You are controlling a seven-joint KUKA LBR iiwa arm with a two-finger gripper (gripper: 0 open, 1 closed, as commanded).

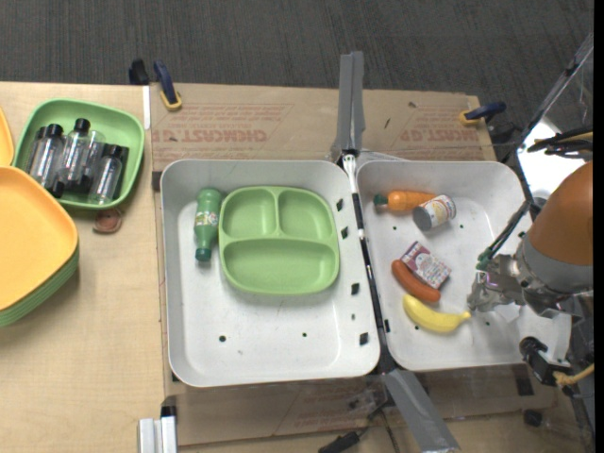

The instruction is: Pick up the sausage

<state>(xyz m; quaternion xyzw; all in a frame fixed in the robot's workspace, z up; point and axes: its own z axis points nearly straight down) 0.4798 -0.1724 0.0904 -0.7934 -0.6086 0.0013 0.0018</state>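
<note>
Camera view, for you: left bin holds green divided tray and green bottle lying just beside tray's left edge. Right bin holds sausage, touching small red-and-white packet, with banana just below it; carrot and can sit near far wall. Hand hangs low in right bin, right of banana; grip state, cannot tell. On counter, green dish with dark bottles.

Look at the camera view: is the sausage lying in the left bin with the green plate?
No, the sausage lies in the right bin, between the small packet and the banana.
</note>
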